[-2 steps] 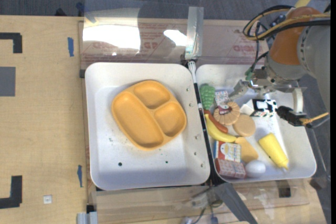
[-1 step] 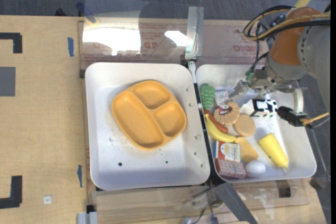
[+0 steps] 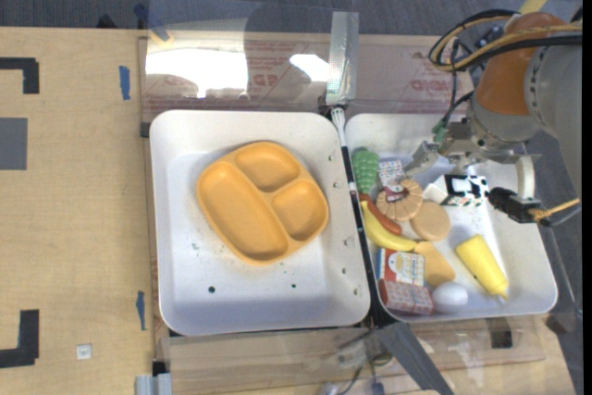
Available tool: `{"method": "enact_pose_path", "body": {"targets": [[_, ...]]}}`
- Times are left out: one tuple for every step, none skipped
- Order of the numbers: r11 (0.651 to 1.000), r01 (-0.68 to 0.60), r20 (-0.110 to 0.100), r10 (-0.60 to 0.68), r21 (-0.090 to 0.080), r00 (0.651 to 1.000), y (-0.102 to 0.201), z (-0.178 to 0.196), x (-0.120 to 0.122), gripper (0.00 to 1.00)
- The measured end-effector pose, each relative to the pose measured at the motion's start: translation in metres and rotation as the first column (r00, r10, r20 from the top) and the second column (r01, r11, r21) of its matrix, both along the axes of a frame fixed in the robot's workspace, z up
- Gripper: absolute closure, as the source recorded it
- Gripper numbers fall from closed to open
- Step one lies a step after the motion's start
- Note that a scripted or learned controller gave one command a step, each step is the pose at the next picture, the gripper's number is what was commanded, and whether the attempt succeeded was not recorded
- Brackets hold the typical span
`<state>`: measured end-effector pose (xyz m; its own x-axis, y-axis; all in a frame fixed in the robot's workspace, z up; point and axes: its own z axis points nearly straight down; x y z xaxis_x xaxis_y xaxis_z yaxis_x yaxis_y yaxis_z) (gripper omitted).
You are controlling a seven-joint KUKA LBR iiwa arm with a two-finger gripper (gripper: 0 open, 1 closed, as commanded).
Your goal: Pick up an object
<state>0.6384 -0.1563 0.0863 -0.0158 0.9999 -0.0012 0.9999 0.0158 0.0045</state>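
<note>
From my station, the desk (image 3: 65,199) is the biggest thing in front of me, a pale wood top with black corner marks and scraps of blue tape, which I take to be layout guides for the bins. Next is the arm (image 3: 541,92), grey with an orange band, reaching in from the right and bent down over the far corner of the right bin (image 3: 541,296).

The left bin (image 3: 176,291) carries one orange divided plate (image 3: 264,199), lying flat near its middle. I read this bin as the drop side, kept mostly bare so a lifted item has room.

The right bin is the source. Its pile is packed against the near and left walls: a yellow banana (image 3: 388,231), a yellow bottle-shaped toy (image 3: 483,264), a red-and-white carton (image 3: 405,277), a round tan cookie (image 3: 430,222), a green ridged piece (image 3: 366,166) and a white egg (image 3: 451,295).

The gripper (image 3: 460,164) sits low at the back of that bin, just beside a small black-and-white block (image 3: 465,188). Whether the jaws are released or clenched I cannot tell; the wrist hides them, and I see nothing clearly between them. Any of these could be picked; the block is nearest.

Red print runs along the clear sheet behind the bins, and the carton bears a label, but both are too small for me to read.
</note>
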Motion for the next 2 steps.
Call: {"method": "enact_pose_path", "body": {"targets": [[1.0, 0.011, 0.0, -0.011, 0.0, 1.0, 0.019, 0.0, 0.018, 0.0], [0.997, -0.08, -0.002, 0.08, 0.001, 0.997, 0.04, 0.0, 0.017, 0.0]]}}
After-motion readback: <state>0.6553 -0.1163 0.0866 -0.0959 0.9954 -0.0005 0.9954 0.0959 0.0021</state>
